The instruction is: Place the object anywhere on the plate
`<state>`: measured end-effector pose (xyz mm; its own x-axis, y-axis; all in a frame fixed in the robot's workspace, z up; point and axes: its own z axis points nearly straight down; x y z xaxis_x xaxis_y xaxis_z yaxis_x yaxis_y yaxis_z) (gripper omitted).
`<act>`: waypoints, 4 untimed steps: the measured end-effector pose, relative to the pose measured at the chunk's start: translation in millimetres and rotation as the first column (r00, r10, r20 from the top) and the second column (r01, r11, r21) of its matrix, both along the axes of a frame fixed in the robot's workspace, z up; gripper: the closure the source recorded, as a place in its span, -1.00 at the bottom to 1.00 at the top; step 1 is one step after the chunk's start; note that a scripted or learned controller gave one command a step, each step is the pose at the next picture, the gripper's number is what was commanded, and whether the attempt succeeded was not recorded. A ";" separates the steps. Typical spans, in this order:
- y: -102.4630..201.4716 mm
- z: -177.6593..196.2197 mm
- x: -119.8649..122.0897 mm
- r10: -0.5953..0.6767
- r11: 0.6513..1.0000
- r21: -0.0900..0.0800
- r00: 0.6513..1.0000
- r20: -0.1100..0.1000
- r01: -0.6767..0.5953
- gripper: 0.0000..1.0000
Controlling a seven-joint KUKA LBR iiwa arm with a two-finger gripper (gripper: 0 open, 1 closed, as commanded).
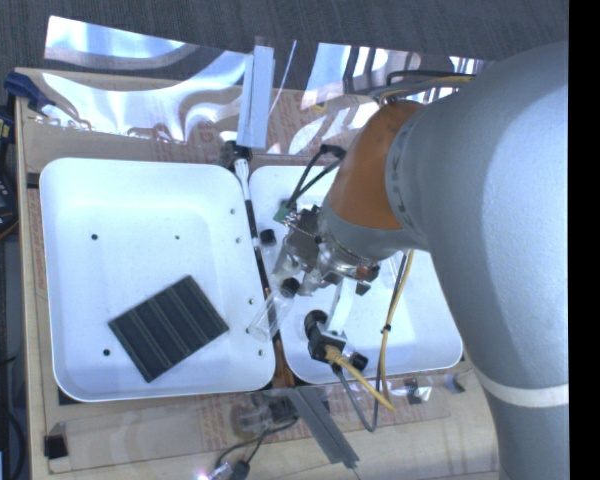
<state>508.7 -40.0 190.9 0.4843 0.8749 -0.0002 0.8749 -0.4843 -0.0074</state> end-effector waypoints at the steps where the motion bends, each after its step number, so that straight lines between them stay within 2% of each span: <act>1: 66.9 45.6 -32.5 -0.207 0.978 -0.003 0.978 0.002 0.207 1.00; 2: 129.7 -1.6 47.1 -0.107 0.994 -0.004 0.994 -0.001 0.107 1.00; 3: 173.1 -42.1 -11.8 -0.159 0.987 -0.005 0.987 -0.003 0.159 1.00; 4: 160.3 -97.1 -10.2 0.328 0.945 0.001 0.945 0.004 -0.328 1.00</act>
